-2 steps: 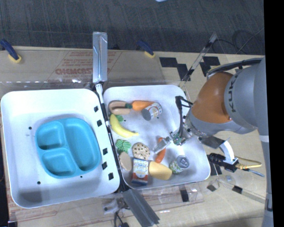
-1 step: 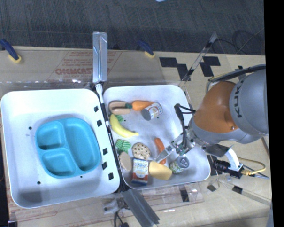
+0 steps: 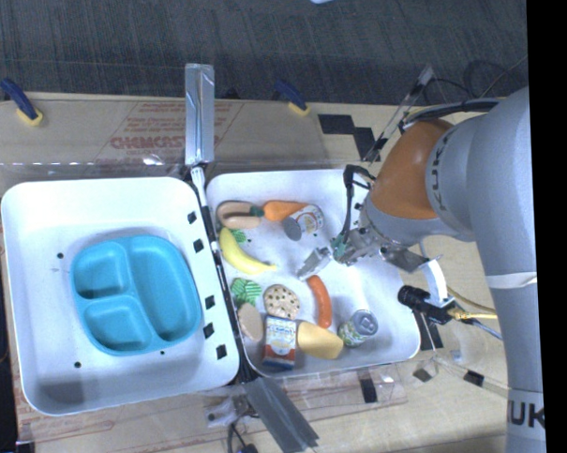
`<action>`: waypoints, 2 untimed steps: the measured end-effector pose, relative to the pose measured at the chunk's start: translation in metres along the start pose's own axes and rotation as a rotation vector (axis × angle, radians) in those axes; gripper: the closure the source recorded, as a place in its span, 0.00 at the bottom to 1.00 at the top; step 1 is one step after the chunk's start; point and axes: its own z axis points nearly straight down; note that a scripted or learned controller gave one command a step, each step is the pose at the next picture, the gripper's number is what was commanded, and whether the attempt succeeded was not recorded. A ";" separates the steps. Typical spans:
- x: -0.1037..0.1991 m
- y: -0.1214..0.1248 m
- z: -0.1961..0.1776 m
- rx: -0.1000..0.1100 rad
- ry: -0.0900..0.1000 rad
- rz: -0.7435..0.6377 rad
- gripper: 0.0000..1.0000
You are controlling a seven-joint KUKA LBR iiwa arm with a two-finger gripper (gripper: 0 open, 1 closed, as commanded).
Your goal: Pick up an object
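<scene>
The right bin (image 3: pixel 380 184) holds several toy foods. A yellow banana (image 3: pixel 242 254) lies at its left, with a carrot (image 3: pixel 283 210) and a small tin can (image 3: pixel 305 221) toward the back. An orange-red sausage (image 3: pixel 320 300), a cookie (image 3: pixel 280 298), a yellow cheese wedge (image 3: pixel 318 340), a small carton (image 3: pixel 280 340) and a second can (image 3: pixel 362 325) lie toward the front. My gripper (image 3: pixel 315 261) hangs low over the middle of this bin, between the tin can and the sausage, just right of the banana's end. Nothing shows in its grasp.
The left bin (image 3: pixel 30 213) holds a blue divided tray (image 3: pixel 136 293). A green leafy piece (image 3: pixel 245 290) and a bread roll (image 3: pixel 236 214) lie by the divider (image 3: pixel 210 262). The arm's orange band (image 3: pixel 408 178) and grey body cover the right bin's right rim.
</scene>
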 end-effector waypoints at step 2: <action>0.051 -0.053 -0.010 0.001 -0.001 0.040 1.00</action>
